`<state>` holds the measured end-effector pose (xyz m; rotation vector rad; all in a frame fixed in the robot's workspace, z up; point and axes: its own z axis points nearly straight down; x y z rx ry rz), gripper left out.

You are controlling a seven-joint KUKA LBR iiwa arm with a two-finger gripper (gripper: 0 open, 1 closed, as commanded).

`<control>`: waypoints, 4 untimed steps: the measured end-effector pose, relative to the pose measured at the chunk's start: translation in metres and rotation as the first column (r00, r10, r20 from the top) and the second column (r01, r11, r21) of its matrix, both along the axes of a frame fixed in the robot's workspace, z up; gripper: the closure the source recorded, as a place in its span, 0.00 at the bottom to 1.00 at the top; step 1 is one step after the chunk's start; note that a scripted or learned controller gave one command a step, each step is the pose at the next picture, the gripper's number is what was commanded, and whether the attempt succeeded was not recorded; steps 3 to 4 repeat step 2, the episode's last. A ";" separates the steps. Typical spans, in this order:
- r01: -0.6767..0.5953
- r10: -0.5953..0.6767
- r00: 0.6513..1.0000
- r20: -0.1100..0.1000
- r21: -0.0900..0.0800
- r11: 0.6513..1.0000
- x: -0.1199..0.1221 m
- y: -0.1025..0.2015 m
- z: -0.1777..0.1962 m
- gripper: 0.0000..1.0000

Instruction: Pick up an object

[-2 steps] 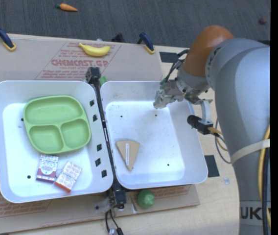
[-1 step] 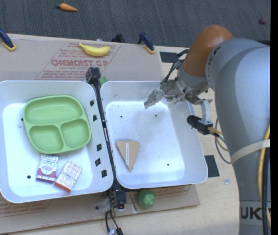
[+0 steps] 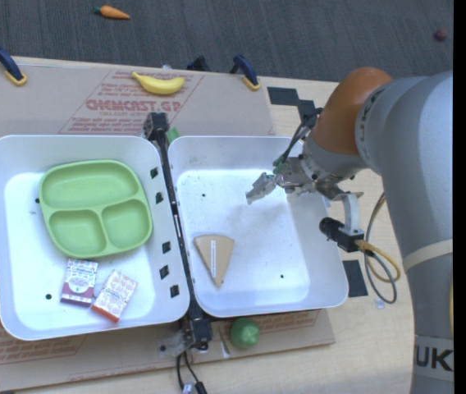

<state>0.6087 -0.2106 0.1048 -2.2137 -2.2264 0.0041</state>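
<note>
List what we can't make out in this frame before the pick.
- Gripper: too small and blurred in the camera view to read its fingers.
- Two small packets in the left bin: print too small to read.
- Right bin: far-right wall hidden by the arm.
- Arm base: cut off by the bottom edge.

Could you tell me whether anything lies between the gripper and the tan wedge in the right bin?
Nothing visible does. The gripper hangs over the right bin, up and to the right of the tan wedge, with only bare white bin floor between them.
</note>
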 end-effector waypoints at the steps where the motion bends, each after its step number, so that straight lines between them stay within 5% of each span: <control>1: 0.001 -0.001 1.000 0.002 0.001 1.000 0.018 0.001 0.027 0.00; 2: 0.001 -0.001 1.000 0.001 0.002 1.000 0.048 0.000 -0.001 0.00; 4: 0.001 -0.001 1.000 0.001 0.002 1.000 0.048 0.000 -0.001 0.00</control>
